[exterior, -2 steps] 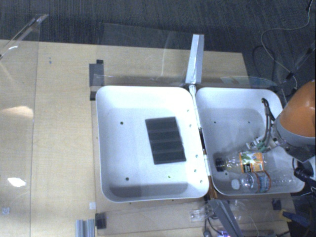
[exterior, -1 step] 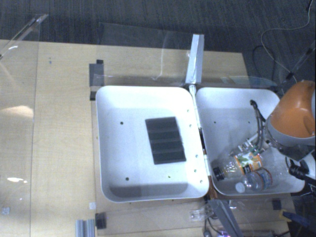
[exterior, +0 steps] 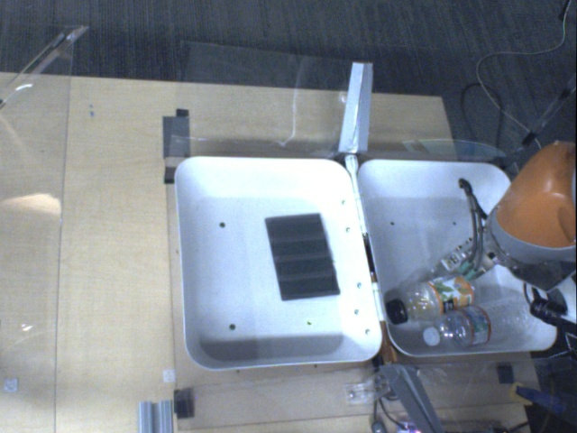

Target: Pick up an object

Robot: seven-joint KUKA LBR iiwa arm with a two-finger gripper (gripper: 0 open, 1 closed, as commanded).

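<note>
Two plastic bottles lie in the right bin (exterior: 406, 197), near its front edge. One bottle (exterior: 431, 298) has a black cap and a yellow-orange label. The other bottle (exterior: 462, 327) is clear with a white cap and lies just in front of it. My gripper (exterior: 458, 262) reaches in from the right and hangs low, directly behind the labelled bottle, close to it or touching it. The orange band of the arm (exterior: 541, 201) covers the bin's right side. A dark ridged rectangular block (exterior: 302, 256) lies flat in the middle of the left bin (exterior: 207, 242).
A thin cable (exterior: 471, 201) runs from the arm down toward the gripper. A metal post (exterior: 356, 106) stands behind the seam between the bins. Black brackets (exterior: 176, 133) sit at the left bin's corners on the wooden bench.
</note>
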